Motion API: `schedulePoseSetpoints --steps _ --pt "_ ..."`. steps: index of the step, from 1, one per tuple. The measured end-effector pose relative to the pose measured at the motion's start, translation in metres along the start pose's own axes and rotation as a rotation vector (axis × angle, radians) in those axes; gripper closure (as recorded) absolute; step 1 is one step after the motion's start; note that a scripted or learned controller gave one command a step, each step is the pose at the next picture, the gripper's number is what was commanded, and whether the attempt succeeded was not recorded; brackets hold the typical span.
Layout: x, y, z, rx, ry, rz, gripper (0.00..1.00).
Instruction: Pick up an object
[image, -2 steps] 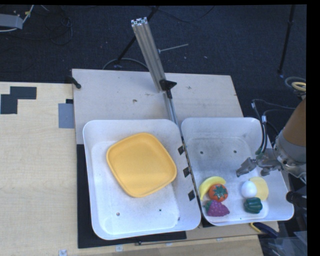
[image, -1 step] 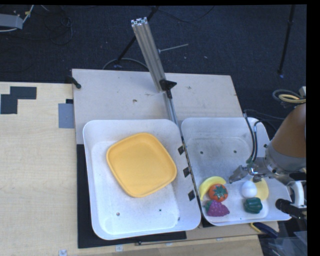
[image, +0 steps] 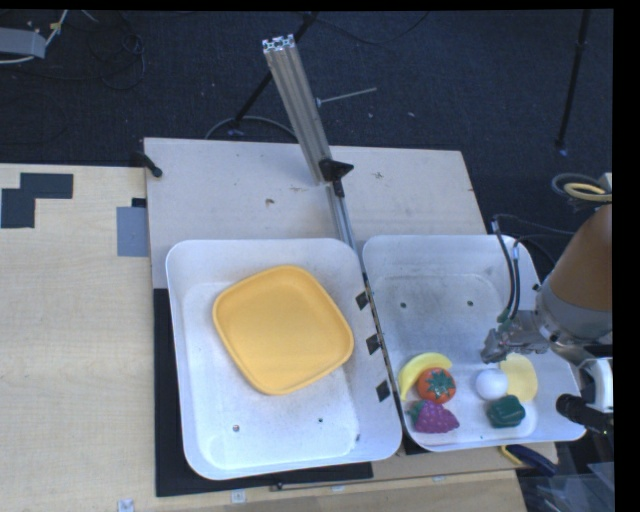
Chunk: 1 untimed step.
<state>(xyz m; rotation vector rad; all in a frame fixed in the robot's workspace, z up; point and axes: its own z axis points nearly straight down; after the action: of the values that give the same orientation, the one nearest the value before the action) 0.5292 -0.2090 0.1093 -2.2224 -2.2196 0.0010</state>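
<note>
Lower right of the frame, a white egg (image: 490, 384) lies in the right bin (image: 440, 270), beside a green piece (image: 507, 411), tomato (image: 436, 385), banana (image: 422, 367) and grapes (image: 435, 417). The gripper (image: 497, 345) hovers just above; its grip cannot be told. The left bin (image: 190, 400) holds a yellow plate (image: 282, 328).

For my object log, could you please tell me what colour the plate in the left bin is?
The plate is plain yellow-orange, clearest in the camera view.
</note>
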Motion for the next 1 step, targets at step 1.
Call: schedulePoseSetpoints --steps 1 --pt "0.0042 -0.0071 -0.0458 -0.002 0.0 -0.001 1.0"
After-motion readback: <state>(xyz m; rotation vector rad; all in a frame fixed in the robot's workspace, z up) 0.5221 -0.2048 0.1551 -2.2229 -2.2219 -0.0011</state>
